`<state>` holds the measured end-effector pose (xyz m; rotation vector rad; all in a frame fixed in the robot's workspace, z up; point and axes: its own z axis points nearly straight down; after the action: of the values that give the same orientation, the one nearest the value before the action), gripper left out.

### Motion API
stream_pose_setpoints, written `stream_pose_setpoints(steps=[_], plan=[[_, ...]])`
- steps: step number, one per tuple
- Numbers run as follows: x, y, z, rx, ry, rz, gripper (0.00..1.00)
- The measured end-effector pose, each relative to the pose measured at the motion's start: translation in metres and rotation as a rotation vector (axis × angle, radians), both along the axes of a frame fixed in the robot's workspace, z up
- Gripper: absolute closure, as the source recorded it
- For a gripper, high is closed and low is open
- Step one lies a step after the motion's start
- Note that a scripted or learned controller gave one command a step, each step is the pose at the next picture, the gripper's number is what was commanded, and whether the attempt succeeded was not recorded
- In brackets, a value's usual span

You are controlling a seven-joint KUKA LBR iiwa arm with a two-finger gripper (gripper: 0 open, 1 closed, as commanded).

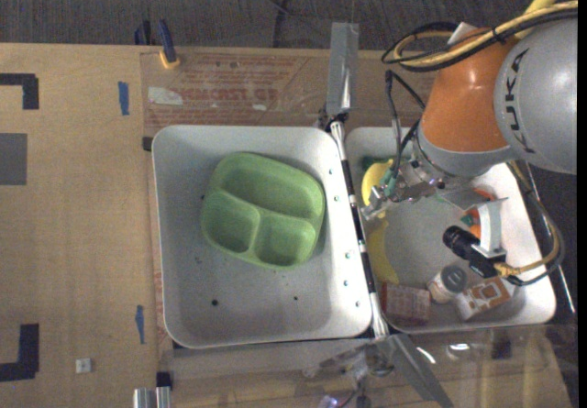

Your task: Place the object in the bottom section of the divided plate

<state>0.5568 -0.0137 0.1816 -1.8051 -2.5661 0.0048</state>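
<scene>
Left bin (pixel 183 305): a shallow white bin on the wooden bench (pixel 73 214), holding the divided plate.
Divided plate (pixel 264 210): green, with rounded corners and 3 sections, lying flat and turned at a slant in the upper middle of the left bin; 1 large section lies toward the top, 2 smaller ones toward the lower edge. All 3 sections look bare.
Right bin (pixel 537 305): the second white bin, touching the left one along a shared edge, crowded with small things.
Arm (pixel 541 104): grey with an orange band (pixel 468 113), reaching in from the right and hanging over the right bin, covering much of it.
Pincer (pixel 404 188): low over the upper left part of the right bin, near the shared edge; the wrist blocks the tips, so I cannot tell how wide it stands or whether it holds anything.
Yellow object (pixel 374 182): a rounded yellow piece just beside the pincer, on its left, inside the right bin; touching or apart cannot be told.
Other contents: a brown-red packet (pixel 410 303) near the lower left corner of the right bin, a small round grey piece (pixel 450 281) beside it, and an orange and white item (pixel 477 218) toward the right.
Object relative to plate: the yellow object lies well apart from the divided plate, across the bins' shared edge.
</scene>
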Motion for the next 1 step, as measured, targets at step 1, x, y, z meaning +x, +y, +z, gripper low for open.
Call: stream_pose_setpoints(steps=[1], plan=[[0.0744,0.0453,0.0002,-0.001,-0.001,0.029,1.00]])
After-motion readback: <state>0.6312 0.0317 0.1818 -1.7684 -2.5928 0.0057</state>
